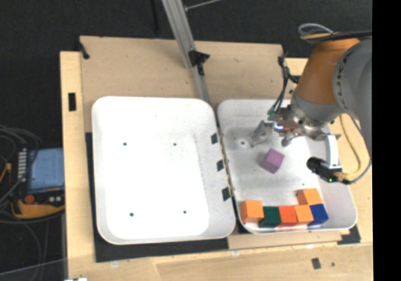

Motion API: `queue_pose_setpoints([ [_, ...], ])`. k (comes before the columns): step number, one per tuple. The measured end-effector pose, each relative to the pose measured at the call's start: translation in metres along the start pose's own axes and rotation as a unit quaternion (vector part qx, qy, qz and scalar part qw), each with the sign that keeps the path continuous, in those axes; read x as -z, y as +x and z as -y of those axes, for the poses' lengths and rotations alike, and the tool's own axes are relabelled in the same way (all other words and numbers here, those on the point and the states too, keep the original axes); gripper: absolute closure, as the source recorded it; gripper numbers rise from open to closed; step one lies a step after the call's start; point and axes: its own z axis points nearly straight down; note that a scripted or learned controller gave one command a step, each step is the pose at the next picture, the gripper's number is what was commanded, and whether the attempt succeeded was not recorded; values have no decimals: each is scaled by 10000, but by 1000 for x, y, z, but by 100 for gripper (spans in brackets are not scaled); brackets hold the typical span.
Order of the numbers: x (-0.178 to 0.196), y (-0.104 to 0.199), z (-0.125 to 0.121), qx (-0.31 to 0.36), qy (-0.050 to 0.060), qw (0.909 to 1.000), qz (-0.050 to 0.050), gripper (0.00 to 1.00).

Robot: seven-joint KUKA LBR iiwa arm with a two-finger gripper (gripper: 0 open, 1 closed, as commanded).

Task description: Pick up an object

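Observation:
A purple cube [272, 161] lies tilted near the middle of the right bin [241, 114]. Just beyond it hovers my gripper [274, 137], open, its two fingers spread apart with nothing between them. The cube sits a little nearer the camera than the fingertips and apart from them. Along the bin's front wall is a row of blocks: an orange block [252, 209], a green block [270, 216], a red-orange block [287, 214], another orange block [304, 213] and a blue block [318, 212]. One more orange block [308, 197] rests behind that row.
The left bin [156, 167] adjoins the right one, with black clips along the shared edge. A metal strut [178, 20] slants down to the bins' far junction. A blue device [47, 170] and cables lie off the bench at left.

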Motion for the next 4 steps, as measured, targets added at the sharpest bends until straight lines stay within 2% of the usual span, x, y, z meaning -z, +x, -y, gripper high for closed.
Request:
queue_pose_setpoints([
  [1, -42, -2, -1, -2, -38, 10000, 11, 0],
  [2, -30, -2, -2, -36, -61, 10000, -2, 100],
  [4, 97, -4, 3, 26, -71, 10000, 0, 100],
])
